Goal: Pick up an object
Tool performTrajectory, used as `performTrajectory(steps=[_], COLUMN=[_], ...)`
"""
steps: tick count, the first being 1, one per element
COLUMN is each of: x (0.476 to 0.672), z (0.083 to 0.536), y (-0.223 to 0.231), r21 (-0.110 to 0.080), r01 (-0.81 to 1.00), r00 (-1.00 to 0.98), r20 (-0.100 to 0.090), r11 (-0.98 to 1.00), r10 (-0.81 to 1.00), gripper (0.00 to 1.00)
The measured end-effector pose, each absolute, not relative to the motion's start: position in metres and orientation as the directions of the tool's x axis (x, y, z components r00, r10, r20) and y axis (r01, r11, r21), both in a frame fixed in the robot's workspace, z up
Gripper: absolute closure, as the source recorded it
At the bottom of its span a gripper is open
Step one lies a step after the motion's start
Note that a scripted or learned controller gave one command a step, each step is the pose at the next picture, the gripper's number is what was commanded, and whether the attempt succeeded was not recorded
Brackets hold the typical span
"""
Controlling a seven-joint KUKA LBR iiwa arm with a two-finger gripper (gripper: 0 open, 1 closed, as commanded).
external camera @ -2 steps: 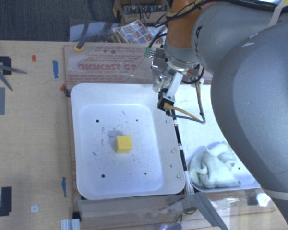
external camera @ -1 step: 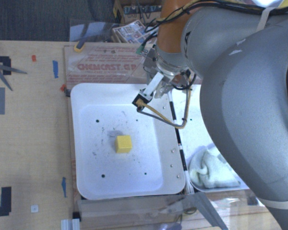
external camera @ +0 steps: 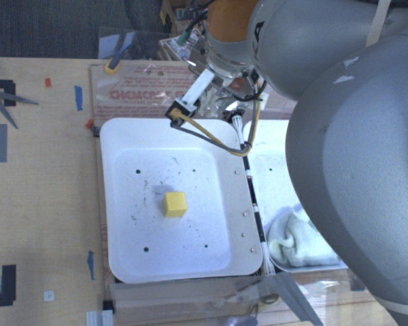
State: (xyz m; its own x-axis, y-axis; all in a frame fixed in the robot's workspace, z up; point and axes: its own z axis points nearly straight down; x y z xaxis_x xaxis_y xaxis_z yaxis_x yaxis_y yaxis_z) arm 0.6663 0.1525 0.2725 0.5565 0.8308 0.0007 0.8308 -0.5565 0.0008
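From my feed, the grey arm (external camera: 347, 148) fills the right side and hides most of the right bin (external camera: 275, 151); in that bin's near corner I can make out a crumpled white cloth (external camera: 300, 243) against the wall. The left bin (external camera: 115, 182) is in plain sight, its floor scuffed and marked with a few dark dots. A yellow cube (external camera: 175, 204) sits near the middle of that floor, apart from every wall, with nothing lying over or beside it. The gripper (external camera: 224, 104) hangs above the far rim, about where the two bins meet, with cables looping off it toward the divider. It is well apart from the cube, up and to the right of it. I cannot tell how the gripper is set, and I see nothing held in it.
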Motion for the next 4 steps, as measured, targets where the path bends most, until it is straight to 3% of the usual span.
performTrajectory(steps=[1, 2, 3, 4], x=[0.665, 0.667, 0.667, 0.643], z=[0.229, 0.235, 0.235, 0.095], y=[0.163, 0.195, 0.195, 0.139], r21=[-0.004, -0.001, 0.000, -0.001], r01=[0.866, 0.385, 0.386, 0.325], r00=[0.499, 0.923, 0.923, 0.946], r20=[-0.003, 0.003, 0.003, 0.002], r11=[-0.499, -0.923, -0.923, -0.946], r10=[0.866, 0.385, 0.386, 0.325], gripper=[1.00, 1.00, 0.00, 0.00])
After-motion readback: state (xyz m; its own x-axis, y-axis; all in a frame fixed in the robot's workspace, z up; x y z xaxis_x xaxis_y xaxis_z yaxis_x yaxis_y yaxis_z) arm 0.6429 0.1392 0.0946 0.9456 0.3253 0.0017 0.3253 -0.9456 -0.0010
